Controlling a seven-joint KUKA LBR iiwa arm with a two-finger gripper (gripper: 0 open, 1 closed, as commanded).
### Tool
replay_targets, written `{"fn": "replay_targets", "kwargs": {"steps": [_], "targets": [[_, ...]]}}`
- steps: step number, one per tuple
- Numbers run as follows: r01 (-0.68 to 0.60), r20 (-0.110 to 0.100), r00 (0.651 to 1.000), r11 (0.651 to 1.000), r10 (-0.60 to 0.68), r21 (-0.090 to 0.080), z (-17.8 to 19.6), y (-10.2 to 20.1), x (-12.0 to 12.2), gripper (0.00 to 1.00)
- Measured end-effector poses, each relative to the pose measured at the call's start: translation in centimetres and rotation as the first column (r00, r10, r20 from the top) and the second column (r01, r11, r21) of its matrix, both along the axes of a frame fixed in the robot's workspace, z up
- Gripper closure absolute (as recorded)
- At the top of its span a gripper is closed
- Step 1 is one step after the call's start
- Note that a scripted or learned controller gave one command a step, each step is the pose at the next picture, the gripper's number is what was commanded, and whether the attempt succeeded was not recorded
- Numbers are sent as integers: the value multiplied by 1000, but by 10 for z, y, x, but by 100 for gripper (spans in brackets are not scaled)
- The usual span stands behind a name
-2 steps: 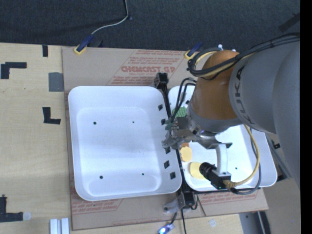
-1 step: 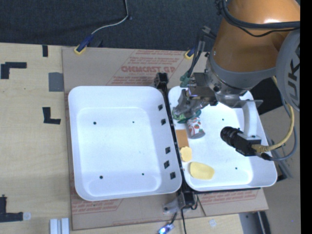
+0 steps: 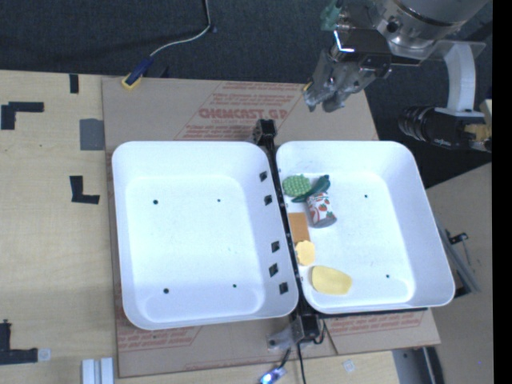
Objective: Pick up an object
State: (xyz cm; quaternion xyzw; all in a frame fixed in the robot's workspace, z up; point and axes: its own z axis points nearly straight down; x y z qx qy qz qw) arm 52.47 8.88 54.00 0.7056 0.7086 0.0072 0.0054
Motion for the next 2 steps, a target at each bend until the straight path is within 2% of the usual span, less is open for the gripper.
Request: {"fn": "replay_targets", "kwargs": {"steps": [1,2], "targets": [[-4,-37,999,1000,4,-7,-161,70,-35,100],[-2,-20,1000,1000,2,-3,-182,138,23,100]]}}
